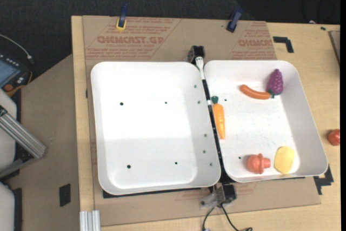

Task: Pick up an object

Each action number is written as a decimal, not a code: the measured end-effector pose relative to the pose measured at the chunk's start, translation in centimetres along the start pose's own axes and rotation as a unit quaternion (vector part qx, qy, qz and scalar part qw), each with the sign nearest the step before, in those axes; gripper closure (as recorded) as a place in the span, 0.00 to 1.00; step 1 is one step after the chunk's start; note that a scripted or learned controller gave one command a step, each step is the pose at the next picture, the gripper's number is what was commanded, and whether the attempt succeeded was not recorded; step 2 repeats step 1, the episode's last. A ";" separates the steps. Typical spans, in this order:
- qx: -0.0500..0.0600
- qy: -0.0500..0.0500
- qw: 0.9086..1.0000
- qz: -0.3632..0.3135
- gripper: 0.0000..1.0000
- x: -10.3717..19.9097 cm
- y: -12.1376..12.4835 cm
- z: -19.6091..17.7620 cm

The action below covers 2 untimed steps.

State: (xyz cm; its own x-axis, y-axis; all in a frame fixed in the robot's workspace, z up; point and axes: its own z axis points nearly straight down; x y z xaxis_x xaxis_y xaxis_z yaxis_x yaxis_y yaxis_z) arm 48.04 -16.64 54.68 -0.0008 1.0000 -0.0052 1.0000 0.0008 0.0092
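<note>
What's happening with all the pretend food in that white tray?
Nothing is being handled right now. The right bin holds toy food: a carrot by the divider, a sausage touching purple grapes at the far end, and a red piece beside a yellow lemon at the near end. The left bin sits alongside. Nothing has been picked up yet.
</note>
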 end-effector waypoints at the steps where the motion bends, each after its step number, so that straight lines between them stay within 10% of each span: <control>1: 0.012 0.005 1.000 0.001 1.00 0.7 0.8 22.7; 2: 0.012 0.005 1.000 0.001 1.00 0.7 0.8 22.7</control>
